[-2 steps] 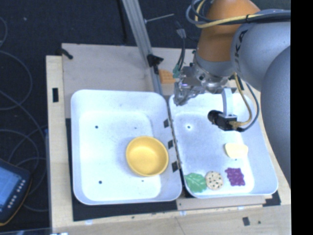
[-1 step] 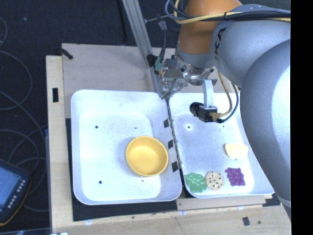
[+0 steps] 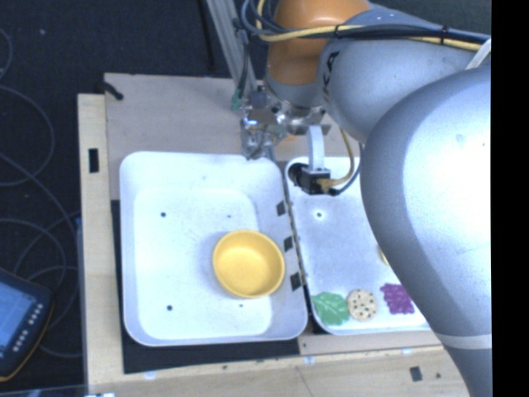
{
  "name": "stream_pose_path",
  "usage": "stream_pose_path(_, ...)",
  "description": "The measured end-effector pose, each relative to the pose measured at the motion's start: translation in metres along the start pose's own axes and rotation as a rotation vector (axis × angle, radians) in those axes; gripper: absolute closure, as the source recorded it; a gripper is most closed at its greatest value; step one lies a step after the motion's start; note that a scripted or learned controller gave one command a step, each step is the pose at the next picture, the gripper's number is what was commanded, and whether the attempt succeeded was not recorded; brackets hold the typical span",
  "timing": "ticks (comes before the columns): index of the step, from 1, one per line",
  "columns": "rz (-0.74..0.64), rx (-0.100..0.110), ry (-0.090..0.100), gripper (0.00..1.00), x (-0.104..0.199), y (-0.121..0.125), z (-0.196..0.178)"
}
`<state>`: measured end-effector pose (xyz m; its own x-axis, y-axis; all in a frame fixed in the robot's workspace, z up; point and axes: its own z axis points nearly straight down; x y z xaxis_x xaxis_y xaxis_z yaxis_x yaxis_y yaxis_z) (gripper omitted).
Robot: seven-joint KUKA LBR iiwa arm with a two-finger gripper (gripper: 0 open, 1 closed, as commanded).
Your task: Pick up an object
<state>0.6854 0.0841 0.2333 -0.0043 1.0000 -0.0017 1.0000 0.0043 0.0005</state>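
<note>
A yellow bowl [image 3: 248,263] sits upright in the left white bin [image 3: 145,222], toward its front right. My gripper [image 3: 258,143] hangs over that bin's back right corner, well behind the bowl and apart from it. In the right bin [image 3: 331,230], along its front edge, lie a green leafy piece [image 3: 331,306], a round cookie [image 3: 361,304] and a purple grape bunch [image 3: 398,298]. The arm's large grey body covers most of the right bin.
A black fitting with a yellow cable [image 3: 312,179] hangs off the wrist just over the right bin's back left corner. Black clips [image 3: 289,242] line the seam between the bins. The bare bench [image 3: 165,110] stretches behind the left bin.
</note>
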Motion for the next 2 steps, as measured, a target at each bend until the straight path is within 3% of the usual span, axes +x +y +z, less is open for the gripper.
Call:
stream_pose_path(1,0.001,-0.002,0.0,1.0,0.004,0.001,-0.0186)
stream_pose_path(2,-0.002,0.0,-0.002,0.0,0.0038,0.0007,-0.0177)
